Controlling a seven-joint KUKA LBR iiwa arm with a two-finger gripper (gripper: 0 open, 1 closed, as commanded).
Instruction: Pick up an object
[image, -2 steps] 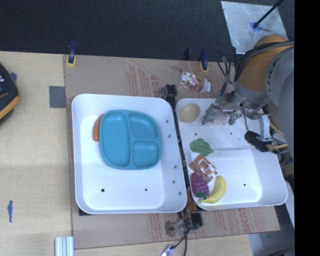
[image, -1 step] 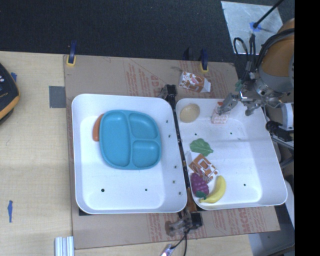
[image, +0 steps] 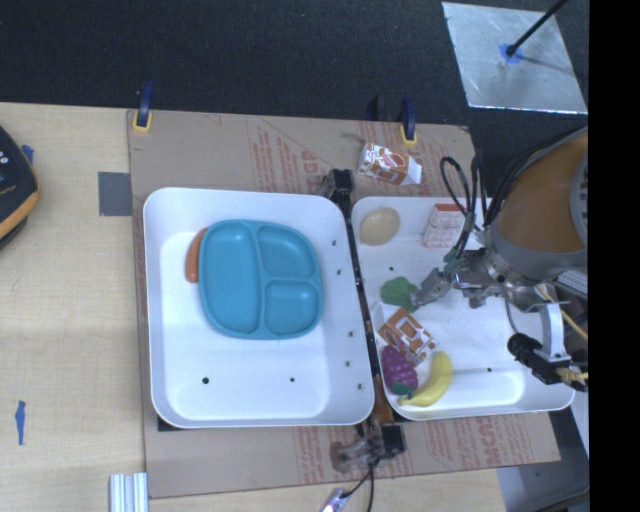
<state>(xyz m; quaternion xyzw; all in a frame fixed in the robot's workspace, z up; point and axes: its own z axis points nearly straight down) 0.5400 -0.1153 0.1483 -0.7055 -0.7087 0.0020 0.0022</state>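
My pincer sits low over the right bin, its tip just beside a green toy vegetable. I cannot tell how wide it stands, nor whether anything is between its tips; the parts are too small and dark to separate. My arm enters from the right, orange band showing, black cables looping above the wrist.

Right bin contents: a pale round flat piece at the far left corner; a small white and red packet beside it, print illegible; the green vegetable near the left wall; below it a small orange and white carton, lettering unreadable; then a purple grape cluster touching a yellow banana at the near edge.

Left bin: a blue divided plate of three compartments, lying flat, with an orange sausage-shaped item tucked against its left edge, partly under it.

Outside the bins, a red and white wrapped packet lies on the brown cardboard sheet behind the right bin. The cardboard carries red printing, too faint to read. Blue clamps pin its far edge to the tabletop. A dark device with an orange rim rests at the tabletop's left edge.
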